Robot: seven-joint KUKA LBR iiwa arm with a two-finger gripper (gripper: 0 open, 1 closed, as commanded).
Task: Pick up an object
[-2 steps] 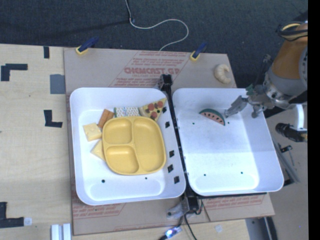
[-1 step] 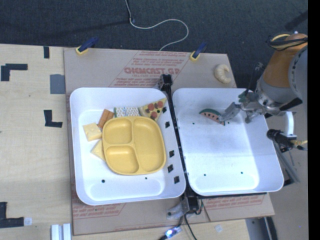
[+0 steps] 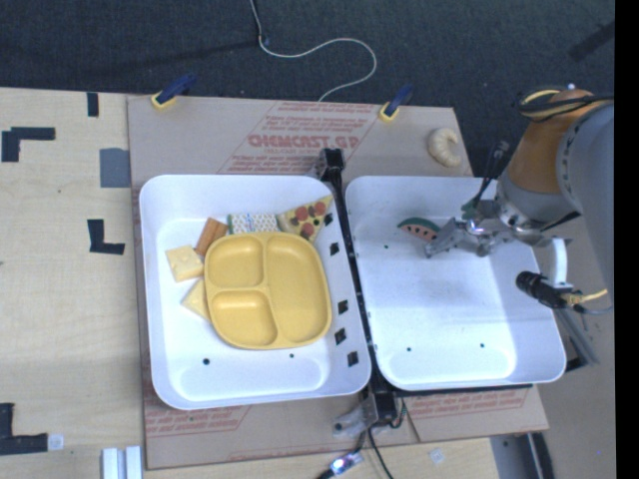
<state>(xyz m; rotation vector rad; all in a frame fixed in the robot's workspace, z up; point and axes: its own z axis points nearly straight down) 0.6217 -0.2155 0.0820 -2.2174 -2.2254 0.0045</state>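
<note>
Watermelon slice point(image 3: 420, 231), a small toy wedge with a green rind and red face, lies in the far left part of the right bin point(image 3: 459, 357), and my gripper point(image 3: 439, 245) sits just to its right, low over the bin floor. Whether the gripper is apart or together I cannot tell from this slant, and nothing shows the slice caught in it. My worry is that the wedge is thin and flat on smooth white plastic, so a closing tool could skate it along the floor or tip it on its rind rather than trap it; coming down slightly off centre would, I judge, just nudge it toward the bin's left wall. My arm point(image 3: 544, 163), grey and rounded with its orange band, reaches in from the right and crowds that bin's far right corner, so a wide swing might clip the rim. The left bin point(image 3: 240, 392) is the same shallow glossy white tray with rounded corners. In it rests a yellow plate point(image 3: 268, 289), a hard, matte, rounded square split into three compartments. Tucked around its far and left edges are smaller toy foods: a pale cheese square point(image 3: 184, 262), a brown cracker-like piece point(image 3: 210, 235), and a pizza slice point(image 3: 310, 218) with coloured dots.
</note>
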